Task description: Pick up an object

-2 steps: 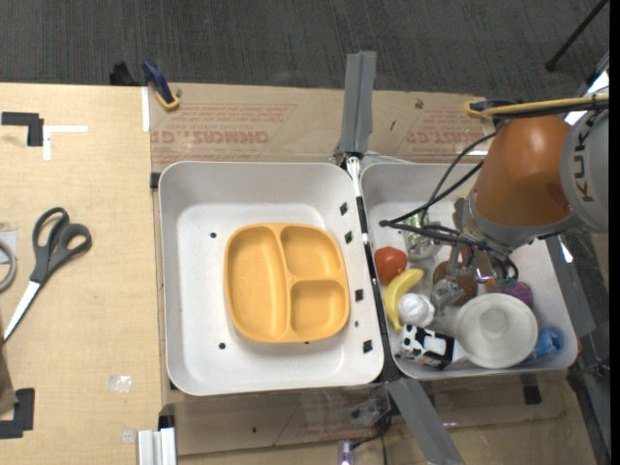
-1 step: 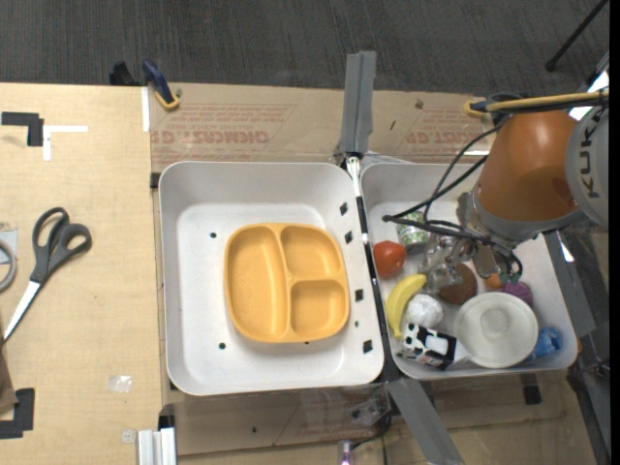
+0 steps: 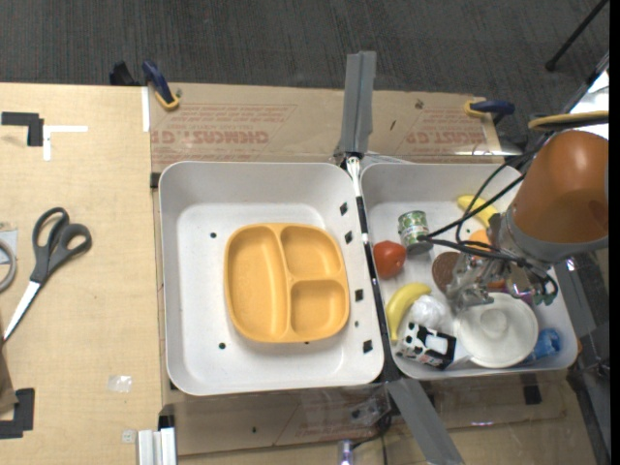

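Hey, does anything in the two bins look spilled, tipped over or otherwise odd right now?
Nothing looks spilled or damaged. The yellow divided plate lies flat in the left bin. The right bin is crowded: a green can lies tilted near a tomato, with a banana and white bowl packed close.

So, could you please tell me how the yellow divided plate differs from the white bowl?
The yellow divided plate is squarish with three compartments and lies alone in the left bin. The white bowl is round, undivided and smaller, crowded among other items in the right bin, below the pincer. Both sit right side up.
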Motion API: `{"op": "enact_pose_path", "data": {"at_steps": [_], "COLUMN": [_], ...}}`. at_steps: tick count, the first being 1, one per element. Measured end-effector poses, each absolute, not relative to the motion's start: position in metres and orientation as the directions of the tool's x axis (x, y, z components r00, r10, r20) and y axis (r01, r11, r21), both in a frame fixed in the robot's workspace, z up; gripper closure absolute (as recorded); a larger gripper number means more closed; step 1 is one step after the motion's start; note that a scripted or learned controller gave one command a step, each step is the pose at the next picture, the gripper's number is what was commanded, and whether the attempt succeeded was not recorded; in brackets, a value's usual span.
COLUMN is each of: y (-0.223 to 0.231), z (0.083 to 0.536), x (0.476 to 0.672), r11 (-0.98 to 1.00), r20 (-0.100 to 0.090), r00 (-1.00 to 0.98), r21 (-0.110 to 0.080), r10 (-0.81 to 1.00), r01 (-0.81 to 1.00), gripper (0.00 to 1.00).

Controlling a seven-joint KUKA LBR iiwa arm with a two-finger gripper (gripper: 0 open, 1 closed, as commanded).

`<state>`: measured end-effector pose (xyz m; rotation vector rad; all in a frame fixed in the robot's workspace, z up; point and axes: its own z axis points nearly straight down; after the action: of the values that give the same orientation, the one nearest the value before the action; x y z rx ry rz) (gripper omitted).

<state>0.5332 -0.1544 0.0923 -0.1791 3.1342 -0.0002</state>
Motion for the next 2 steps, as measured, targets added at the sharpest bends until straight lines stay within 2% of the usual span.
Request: {"op": "enact_pose_path", "data": {"at_steps": [1,2], "y": [-0.1832,-0.1831], "z": [0.0939,0.0938], "x": [0.5879,0.5879], "r11": [0.995,0.995], "r20": [-0.007,-0.007], "r00": [-0.995,-0.995], "r21": [0.000,0.000], "r10": [0.100,0.099], "r01": [0.100,0.099], "gripper": [1.00,0.00]}}
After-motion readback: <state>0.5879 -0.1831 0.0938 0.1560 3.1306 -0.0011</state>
